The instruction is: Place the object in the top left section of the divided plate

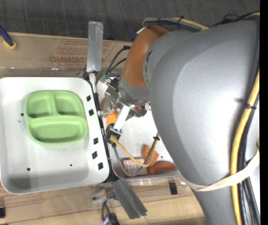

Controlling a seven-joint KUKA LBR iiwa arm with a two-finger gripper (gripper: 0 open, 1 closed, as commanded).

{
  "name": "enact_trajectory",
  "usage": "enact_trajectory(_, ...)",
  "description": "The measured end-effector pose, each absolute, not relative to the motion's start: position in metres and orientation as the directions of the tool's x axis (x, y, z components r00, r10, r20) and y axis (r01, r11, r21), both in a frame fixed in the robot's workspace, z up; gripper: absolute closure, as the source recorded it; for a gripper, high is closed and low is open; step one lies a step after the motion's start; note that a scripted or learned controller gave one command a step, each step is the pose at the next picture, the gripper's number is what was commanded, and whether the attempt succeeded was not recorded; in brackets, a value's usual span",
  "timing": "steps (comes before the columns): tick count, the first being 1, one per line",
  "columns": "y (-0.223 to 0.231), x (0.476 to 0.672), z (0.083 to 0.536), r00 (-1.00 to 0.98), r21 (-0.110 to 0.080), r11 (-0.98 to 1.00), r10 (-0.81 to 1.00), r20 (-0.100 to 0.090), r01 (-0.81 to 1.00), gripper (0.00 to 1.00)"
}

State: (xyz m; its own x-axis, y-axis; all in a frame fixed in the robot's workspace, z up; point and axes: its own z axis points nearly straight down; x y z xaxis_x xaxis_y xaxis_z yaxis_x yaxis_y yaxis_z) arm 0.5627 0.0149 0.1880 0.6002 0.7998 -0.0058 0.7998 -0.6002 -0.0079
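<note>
A light green divided plate (pixel 56 117) lies in the upper part of the left white bin (pixel 45 170). It has two small sections at the top and one wide section below, all bare. My gripper (pixel 109 108) hangs low over the left edge of the right bin (pixel 136 137), just right of the wall between the bins. A small orange piece (pixel 111 119) shows right under the gripper; whether it is held is unclear. Two more orange things (pixel 149 153) (pixel 163 168) lie at the front of the right bin, partly hidden by the arm.
The big grey arm covers most of the right bin. A row of black clips (pixel 95 142) runs along the divider between the bins. A cardboard sheet (pixel 45 53) lies under the bins, with a blue and yellow clamp (pixel 6 36) at its far left corner.
</note>
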Motion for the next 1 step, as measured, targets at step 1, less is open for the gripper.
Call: enact_trajectory(1, 0.0239, 0.5385, 0.2237, 0.525, -0.009, -0.525, 0.851, -0.005, 0.851, 1.0)
